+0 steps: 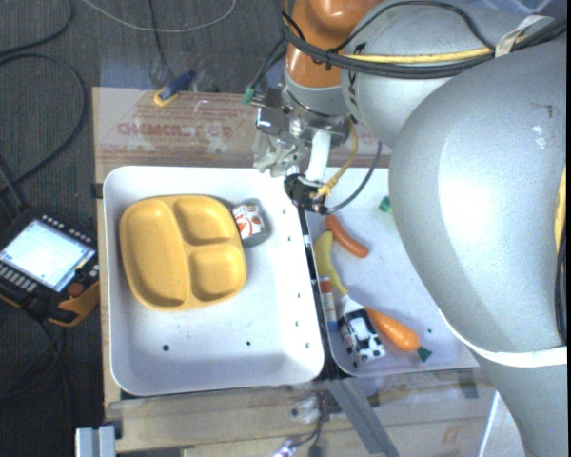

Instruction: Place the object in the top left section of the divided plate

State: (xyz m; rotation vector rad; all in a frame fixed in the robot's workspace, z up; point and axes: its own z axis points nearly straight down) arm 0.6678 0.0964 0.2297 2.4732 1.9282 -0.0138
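A yellow divided plate point(183, 250) lies in the left white bin point(209, 360), toward its back left. It has one long section on the left and two smaller ones on the right. A small red and white object point(249, 223) rests on the bin floor, against the plate's right rim. My gripper point(290, 165) hangs over the back right corner of the left bin, near the wall between the bins. It is behind and to the right of the red and white object, and apart from it.
The right bin point(400, 274) holds an orange carrot-like piece point(348, 239), a yellow banana-like piece point(325, 257), a carrot with a green top point(398, 330), a black and white item point(364, 337) and a small green piece point(384, 203). A tablet point(40, 253) lies left of the bench.
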